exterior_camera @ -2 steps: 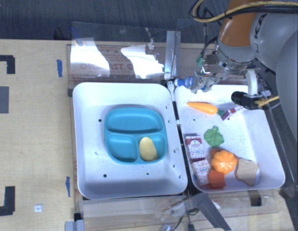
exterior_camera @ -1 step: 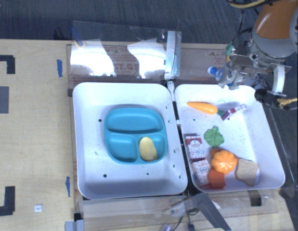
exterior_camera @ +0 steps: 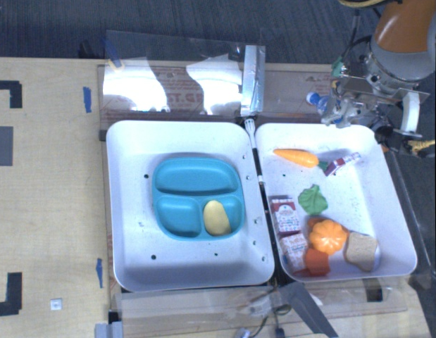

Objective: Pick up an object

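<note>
Orange carrot point(exterior_camera: 296, 158) lies below-left of the gripper point(exterior_camera: 342, 113), whose state I cannot tell.

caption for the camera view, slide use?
Gripper above right bin's far edge; yellow item on blue tray in left bin.

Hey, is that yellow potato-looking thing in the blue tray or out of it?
In. The yellow potato lies inside the lower right compartment of the blue tray.

Two white bins point(exterior_camera: 126, 210), one blue tray point(exterior_camera: 196, 178), nine small items point(exterior_camera: 326, 235).
</note>
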Robot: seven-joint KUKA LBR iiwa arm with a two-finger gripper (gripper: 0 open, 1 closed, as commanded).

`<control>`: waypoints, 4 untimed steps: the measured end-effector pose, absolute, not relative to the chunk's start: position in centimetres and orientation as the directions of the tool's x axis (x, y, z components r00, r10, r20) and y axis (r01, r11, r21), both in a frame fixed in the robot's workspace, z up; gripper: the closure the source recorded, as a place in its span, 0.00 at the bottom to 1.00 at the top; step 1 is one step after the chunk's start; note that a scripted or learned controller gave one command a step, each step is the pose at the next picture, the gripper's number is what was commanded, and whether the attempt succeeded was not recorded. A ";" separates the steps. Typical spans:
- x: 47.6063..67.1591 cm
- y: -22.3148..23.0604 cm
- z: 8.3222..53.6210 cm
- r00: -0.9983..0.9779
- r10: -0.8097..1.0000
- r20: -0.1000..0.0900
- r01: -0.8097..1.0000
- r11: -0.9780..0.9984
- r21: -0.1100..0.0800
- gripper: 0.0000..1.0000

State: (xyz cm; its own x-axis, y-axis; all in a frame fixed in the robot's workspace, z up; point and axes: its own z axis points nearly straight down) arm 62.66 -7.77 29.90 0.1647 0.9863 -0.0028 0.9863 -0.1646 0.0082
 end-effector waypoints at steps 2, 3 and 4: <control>59.0 -5.6 18.3 0.014 1.000 0.000 1.000 -0.014 -0.008 0.00; 60.1 -6.5 18.5 -0.052 0.999 -0.001 0.999 0.052 0.002 0.00; 61.6 -10.6 13.1 -0.195 0.981 0.001 0.981 0.195 -0.003 0.00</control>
